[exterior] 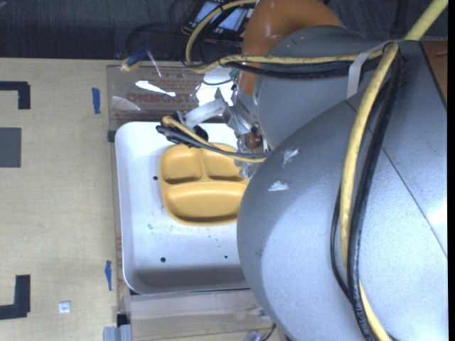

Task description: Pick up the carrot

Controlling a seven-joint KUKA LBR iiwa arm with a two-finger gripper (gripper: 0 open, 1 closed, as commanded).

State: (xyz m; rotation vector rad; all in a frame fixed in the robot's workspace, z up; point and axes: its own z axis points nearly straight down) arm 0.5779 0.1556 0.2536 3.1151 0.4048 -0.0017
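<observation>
Looming grey arm (pixel 341 190) | yellow divided tray (pixel 202 183) in white bin (pixel 138 212) | label unreadable, perhaps "CHEM"

carrot: not identifiable with certainty
candidate: small orange-brown patch (pixel 250 142), blurred
place: at the edge of the arm (pixel 334 190), just above the plate (pixel 202 183)
shape, pose: cannot tell, mostly hidden by the arm

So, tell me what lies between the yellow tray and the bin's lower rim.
Camera view: below the yellow tray, just bare bin floor with dark specks.
</observation>
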